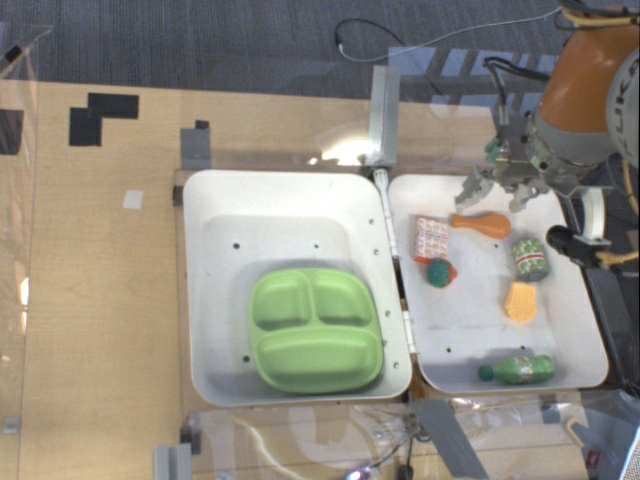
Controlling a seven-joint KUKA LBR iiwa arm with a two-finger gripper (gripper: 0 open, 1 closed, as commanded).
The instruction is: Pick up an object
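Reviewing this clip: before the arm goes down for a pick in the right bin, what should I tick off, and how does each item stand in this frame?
1. Gripper empty: ok, its fingers are spread with nothing between them.
2. Gripper over a target: ok, it hangs above the right bin, just above the orange drumstick-shaped toy.
3. Target free of neighbours: cannot tell, the toy's thin end reaches close to the red patterned packet.
4. Other items clear of the descent: ok, the yellow piece, green bottle and patterned can lie lower in the bin.
5. Height above the toy: cannot tell from this slanted view.
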